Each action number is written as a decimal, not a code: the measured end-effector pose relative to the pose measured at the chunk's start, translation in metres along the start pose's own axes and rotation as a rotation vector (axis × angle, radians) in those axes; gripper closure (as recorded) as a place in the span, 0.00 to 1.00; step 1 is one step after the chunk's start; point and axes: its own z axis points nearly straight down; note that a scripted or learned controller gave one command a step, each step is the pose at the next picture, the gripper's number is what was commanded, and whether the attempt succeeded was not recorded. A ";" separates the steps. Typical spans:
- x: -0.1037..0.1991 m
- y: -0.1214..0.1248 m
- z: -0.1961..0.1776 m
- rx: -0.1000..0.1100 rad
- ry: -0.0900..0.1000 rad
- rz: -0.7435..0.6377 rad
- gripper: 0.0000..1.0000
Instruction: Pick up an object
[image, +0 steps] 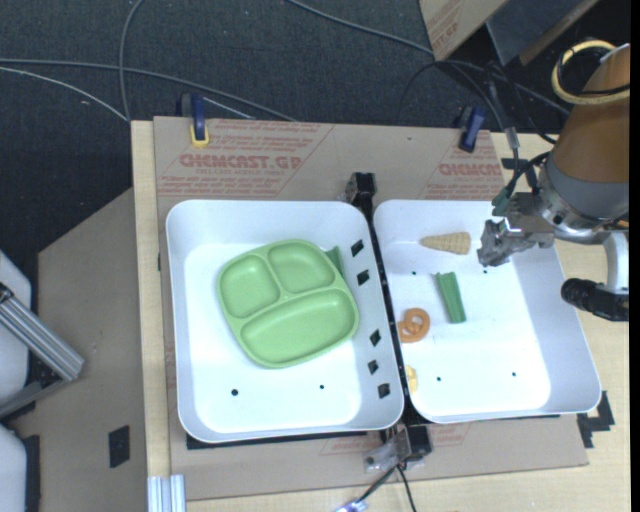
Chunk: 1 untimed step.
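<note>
Stage: pick not done yet | claw (492, 250): you see it low over right bin (570, 350), grip state I cannot tell | targets: cone (446, 242) just beside claw, green block (451, 297), orange ring (414, 324) | left: grasp, lift

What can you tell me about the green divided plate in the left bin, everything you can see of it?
The green divided plate is a pale green, rounded-square dish that looks like plastic, with raised ridges splitting it into three compartments: two small ones at the far side and one large one nearer the camera. It lies flat, right side up and turned slightly askew, on the floor of the left bin. A darker green edge peeks out at its far right corner.
</note>
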 end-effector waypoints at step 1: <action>0.055 0.018 0.014 0.002 0.000 0.000 1.00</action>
